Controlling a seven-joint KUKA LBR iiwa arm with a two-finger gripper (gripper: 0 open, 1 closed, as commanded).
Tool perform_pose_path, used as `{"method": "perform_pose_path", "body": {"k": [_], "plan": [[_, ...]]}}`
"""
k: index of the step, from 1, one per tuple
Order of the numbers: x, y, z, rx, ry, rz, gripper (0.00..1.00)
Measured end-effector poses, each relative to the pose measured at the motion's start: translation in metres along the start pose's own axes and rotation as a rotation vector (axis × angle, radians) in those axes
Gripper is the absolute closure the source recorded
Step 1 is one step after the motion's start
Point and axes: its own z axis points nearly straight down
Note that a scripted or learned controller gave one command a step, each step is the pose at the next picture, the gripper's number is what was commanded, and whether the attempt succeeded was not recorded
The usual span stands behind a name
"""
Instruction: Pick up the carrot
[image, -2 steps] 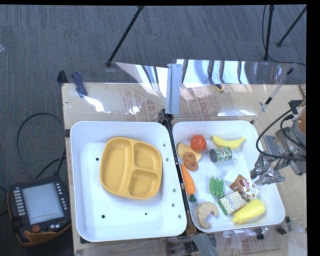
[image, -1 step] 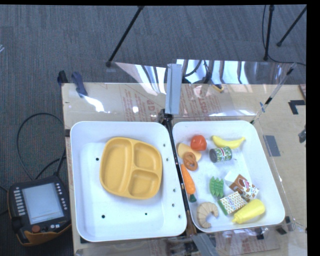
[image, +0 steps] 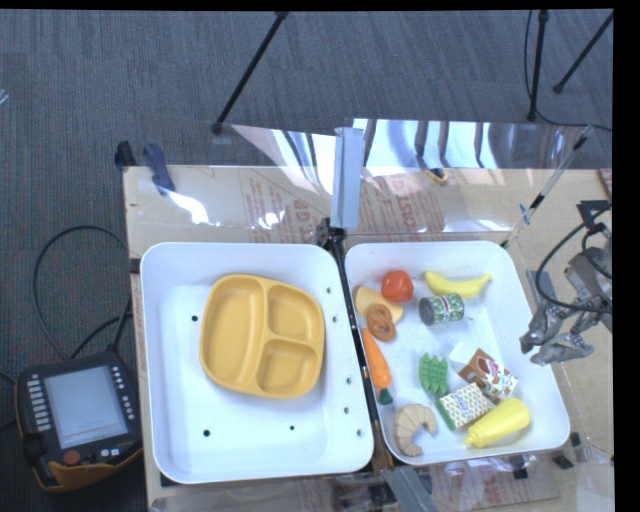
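Carrot (image: 376, 362) hugs right bin's left wall (image: 352, 330); gripper (image: 553, 345) outside right rim, finger state unclear

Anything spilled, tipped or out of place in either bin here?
Nothing stands out. The toy food sits loosely in the right bin, the carrot along its left wall, and the yellow plate lies flat in the left bin. The gripper hovers by the right bin's right rim.

From my remote seat I see dark grey carpet (image: 120, 70) around a pale wooden bench (image: 230, 205), black tripod legs (image: 250, 65) behind it, and a teach pendant (image: 78, 412) on the floor at left.
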Motion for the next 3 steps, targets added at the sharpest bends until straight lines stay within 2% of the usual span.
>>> {"method": "perform_pose_path", "body": {"k": [1,2,3], "plan": [[0.018,0.007,-0.100,0.014,-0.012,-0.183,1.00],[-0.031,0.096,0.028,-0.004,0.003,-0.157,1.00],[-0.055,0.091,-0.201,0.017,-0.014,-0.327,1.00]]}}
